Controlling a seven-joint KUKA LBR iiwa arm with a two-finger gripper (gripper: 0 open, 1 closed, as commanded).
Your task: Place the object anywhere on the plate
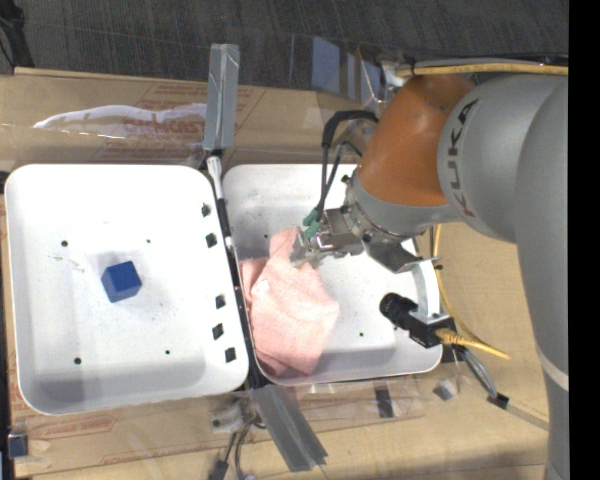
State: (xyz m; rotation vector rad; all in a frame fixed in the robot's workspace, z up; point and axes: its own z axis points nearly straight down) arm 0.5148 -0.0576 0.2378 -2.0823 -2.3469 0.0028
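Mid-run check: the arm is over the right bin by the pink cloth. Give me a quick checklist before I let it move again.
1. Target located: not ok. I see no plate in the left bin or right bin.
2. Gripper position: ok, at the pink cloth's upper edge.
3. Grasp confirmed: cannot tell; the wrist hides the jaws.
4. Cloth inside the bin: ok, bunched against the right bin's left wall.
5. Blue cube: ok, alone in the left bin, away from the arm.
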